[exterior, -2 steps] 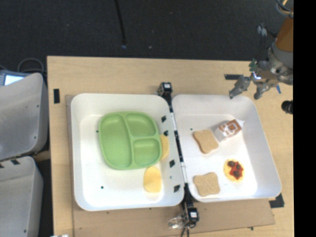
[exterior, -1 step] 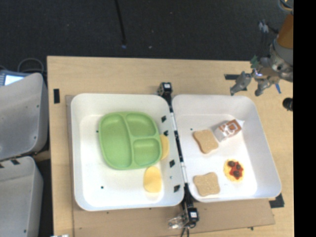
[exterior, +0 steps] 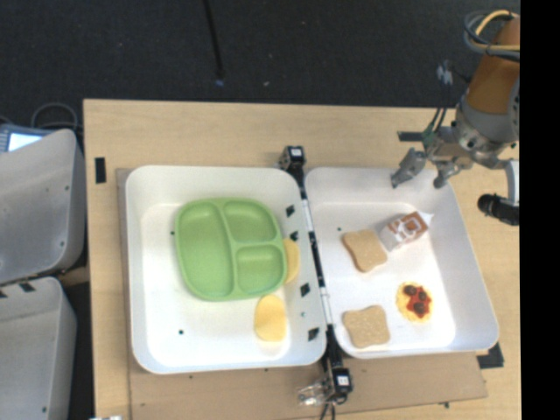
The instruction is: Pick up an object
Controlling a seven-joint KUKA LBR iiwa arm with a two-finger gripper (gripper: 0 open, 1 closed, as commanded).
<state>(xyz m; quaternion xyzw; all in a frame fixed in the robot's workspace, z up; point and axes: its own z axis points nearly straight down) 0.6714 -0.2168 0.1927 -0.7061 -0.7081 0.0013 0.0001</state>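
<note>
The worktop [exterior: 105, 129] carried two shallow white bins side by side. The left bin [exterior: 153, 322] held a green divided tray [exterior: 229, 248], with a yellow slice [exterior: 270, 318] just below it and another yellow piece [exterior: 291, 259] partly under its right edge. The right bin [exterior: 464, 309] held two bread slices [exterior: 364, 249] [exterior: 366, 326], a small wrapped packet [exterior: 403, 229] and a yellow round with red topping [exterior: 415, 302]. The arm [exterior: 490, 86] reached in from the right. The hand [exterior: 427, 173] hovered over the right bin's far rim, fingers spread apart, gripping nothing, well apart from the packet.
</note>
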